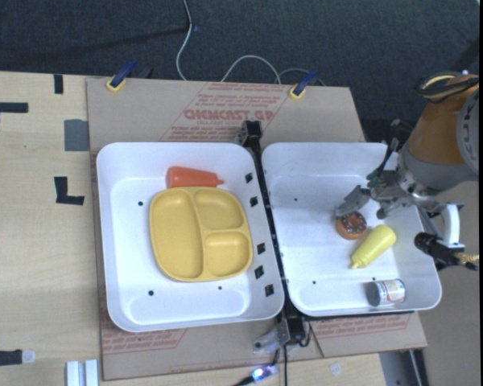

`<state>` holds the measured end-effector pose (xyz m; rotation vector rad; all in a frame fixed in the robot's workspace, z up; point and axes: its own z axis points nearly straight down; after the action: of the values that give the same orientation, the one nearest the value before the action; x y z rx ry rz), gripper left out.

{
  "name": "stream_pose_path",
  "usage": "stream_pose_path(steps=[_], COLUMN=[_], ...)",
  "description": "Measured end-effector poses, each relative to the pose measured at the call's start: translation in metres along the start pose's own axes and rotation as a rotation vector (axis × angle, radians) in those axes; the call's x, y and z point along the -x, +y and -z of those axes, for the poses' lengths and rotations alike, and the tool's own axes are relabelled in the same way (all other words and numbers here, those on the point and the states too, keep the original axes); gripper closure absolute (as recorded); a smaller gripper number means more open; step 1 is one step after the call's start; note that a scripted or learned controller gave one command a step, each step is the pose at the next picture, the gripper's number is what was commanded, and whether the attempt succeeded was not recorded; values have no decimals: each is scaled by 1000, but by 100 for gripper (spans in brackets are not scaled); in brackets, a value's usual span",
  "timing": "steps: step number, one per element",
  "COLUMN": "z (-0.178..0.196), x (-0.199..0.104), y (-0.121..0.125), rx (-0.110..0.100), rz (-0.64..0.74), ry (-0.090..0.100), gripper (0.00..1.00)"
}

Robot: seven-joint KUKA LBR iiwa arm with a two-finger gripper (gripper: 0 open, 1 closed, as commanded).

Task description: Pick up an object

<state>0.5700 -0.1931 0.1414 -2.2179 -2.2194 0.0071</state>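
Observation:
In the right bin (306, 167) lie a small brown round object (352, 227), a yellow squeeze bottle (373, 246) and a small silver can (385, 292) near the front edge. My gripper (365, 208) hangs just above and behind the brown round object, at the right bin's middle right. It is open, its fingers spread with nothing between them. One grey finger (350, 202) points down-left toward the brown object. The left bin (121, 215) holds a yellow divided plate (200, 233) and an orange carrot-shaped item (193, 177) behind it.
The two bins meet at a black-clipped divider (262, 215). They rest on a cardboard sheet (225, 111) held by clamps at the back. The arm's orange-banded wrist (439, 127) rises over the right bin's far right edge. A white cable (249, 59) loops behind.

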Motion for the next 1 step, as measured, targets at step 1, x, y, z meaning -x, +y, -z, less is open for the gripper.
stream_pose_path(steps=[1], z=[-54], x=[-1], y=[-1], rx=[1], rz=[0], ry=[0], gripper=[0])
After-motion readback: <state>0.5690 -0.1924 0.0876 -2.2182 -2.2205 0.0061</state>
